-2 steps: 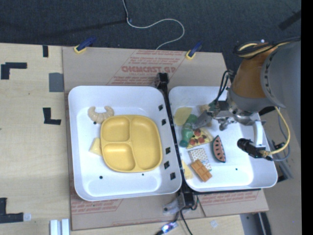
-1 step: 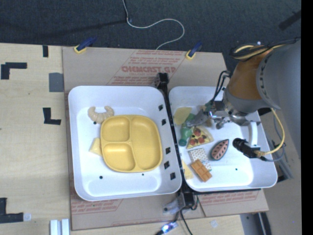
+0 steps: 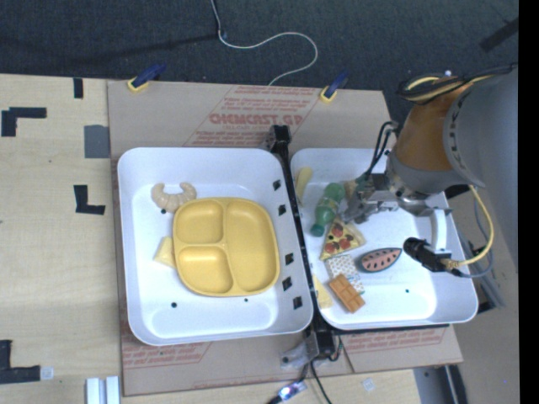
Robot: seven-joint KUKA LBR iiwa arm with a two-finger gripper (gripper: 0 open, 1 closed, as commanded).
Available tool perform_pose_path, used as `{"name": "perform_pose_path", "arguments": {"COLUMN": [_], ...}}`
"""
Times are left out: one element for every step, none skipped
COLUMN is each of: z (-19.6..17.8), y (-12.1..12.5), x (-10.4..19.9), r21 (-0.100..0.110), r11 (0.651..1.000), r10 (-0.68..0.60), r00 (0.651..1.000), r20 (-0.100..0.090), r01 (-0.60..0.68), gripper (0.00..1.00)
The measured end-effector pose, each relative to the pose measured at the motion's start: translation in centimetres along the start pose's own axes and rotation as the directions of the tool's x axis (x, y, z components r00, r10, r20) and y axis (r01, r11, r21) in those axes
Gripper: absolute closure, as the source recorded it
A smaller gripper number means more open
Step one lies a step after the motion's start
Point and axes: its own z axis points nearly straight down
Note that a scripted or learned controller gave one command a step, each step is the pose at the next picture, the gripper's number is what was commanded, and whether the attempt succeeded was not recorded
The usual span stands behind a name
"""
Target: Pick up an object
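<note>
The right bin (image 3: 438,305) holds several toy foods: a green bottle-shaped piece (image 3: 327,207), a pizza slice (image 3: 341,239), a dark red oval slice (image 3: 381,259), a checkered cracker (image 3: 344,267), an orange-brown block (image 3: 345,293) and a pale yellow piece (image 3: 303,178). My gripper (image 3: 358,202) is low in this bin, just right of the green piece and above the pizza slice. I see nothing lifted off the bin floor.
The left bin (image 3: 143,175) carries a yellow divided plate (image 3: 226,244), a tan croissant (image 3: 173,194) and a yellow wedge (image 3: 163,251) tucked beside the plate. A black divider (image 3: 290,217) runs between the bins. A black cable connector (image 3: 421,252) hangs over the right bin.
</note>
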Motion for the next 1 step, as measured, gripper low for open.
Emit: {"name": "perform_pose_path", "arguments": {"z": [-5.47], "y": [0.80], "x": [0.87], "r21": [0.006], "r11": [1.000], "r10": [0.002], "r00": [1.000], "r20": [0.000], "r01": [-0.002], "gripper": [1.00]}}
